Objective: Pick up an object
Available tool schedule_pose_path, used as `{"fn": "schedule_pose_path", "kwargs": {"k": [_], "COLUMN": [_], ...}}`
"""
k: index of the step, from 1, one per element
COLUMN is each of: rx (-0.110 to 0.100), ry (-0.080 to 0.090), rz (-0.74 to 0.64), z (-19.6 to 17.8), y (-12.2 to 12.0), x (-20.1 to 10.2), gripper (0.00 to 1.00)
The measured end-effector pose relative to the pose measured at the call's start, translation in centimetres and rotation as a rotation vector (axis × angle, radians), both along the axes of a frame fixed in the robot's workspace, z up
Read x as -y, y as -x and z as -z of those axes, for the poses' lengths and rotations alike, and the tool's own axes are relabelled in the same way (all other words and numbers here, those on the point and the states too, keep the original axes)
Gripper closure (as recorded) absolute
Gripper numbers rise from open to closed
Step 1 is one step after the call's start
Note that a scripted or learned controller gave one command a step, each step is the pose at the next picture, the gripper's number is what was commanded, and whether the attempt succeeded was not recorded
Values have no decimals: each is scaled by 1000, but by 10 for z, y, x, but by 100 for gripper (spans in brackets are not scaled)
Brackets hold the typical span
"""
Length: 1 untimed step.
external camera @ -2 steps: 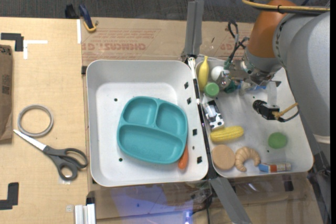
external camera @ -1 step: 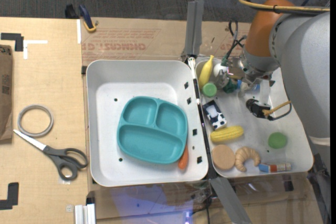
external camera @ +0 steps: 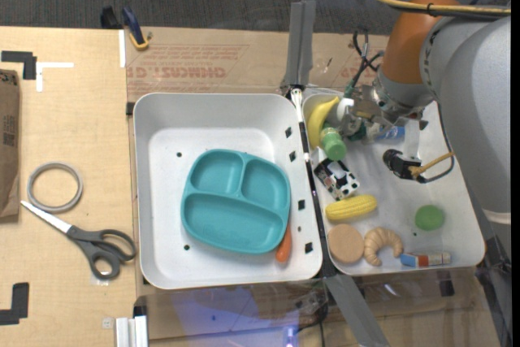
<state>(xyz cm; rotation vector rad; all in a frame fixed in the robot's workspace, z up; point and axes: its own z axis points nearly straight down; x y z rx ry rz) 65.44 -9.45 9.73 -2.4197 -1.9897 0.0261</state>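
- White plastic bins sit side by side; the left bin holds a teal divided plate with a carrot against its near right edge
- At the near end of the right bin lie a round tan biscuit, a croissant, a small tube and a green ball
- Further in, a corn cob lies just beyond the biscuit; a black-and-white toy sits just behind it
- At the far end, a banana curves along the left wall; a green cylinder-like object lies beside it
- The gripper is low over that far corner, just right of the banana and green object; its grasp state cannot be told
- Scissors and a tape roll lie on the bench, left
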Motion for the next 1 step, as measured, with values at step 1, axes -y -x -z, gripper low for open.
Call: {"fn": "schedule_pose_path", "kwargs": {"k": [1], "rx": [18], "ry": [-2], "rz": [-13], "z": [-94], "y": [-5], "x": [-45], "gripper": [100]}}
